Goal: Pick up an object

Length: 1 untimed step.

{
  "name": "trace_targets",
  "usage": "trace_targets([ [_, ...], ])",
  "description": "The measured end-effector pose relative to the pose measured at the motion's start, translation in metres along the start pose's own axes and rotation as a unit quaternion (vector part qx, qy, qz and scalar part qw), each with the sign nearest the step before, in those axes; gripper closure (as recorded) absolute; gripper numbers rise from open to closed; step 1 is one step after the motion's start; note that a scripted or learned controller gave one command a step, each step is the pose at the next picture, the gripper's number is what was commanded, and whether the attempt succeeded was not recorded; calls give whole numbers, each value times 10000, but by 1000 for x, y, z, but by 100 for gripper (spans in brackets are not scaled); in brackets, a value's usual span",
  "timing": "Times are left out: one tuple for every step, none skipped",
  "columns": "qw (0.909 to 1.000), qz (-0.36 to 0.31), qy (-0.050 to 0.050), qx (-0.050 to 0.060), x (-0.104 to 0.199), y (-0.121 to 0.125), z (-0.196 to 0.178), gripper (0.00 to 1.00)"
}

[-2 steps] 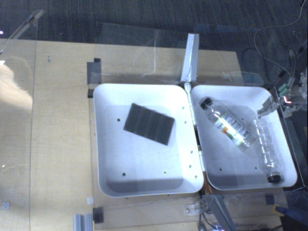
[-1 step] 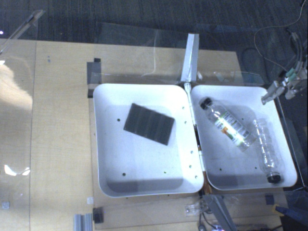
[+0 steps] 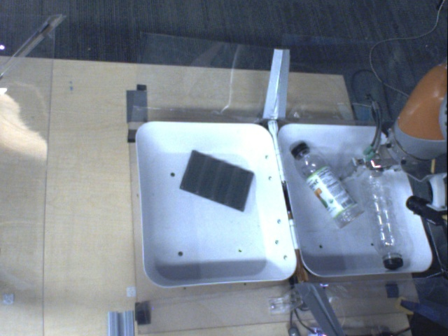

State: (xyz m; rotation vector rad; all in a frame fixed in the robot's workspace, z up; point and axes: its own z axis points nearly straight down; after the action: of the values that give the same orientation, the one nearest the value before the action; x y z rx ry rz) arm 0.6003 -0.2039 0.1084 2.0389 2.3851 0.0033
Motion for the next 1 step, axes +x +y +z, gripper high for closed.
trace_targets([
  [9989,-472,-15,-70,59,-2,18,0],
])
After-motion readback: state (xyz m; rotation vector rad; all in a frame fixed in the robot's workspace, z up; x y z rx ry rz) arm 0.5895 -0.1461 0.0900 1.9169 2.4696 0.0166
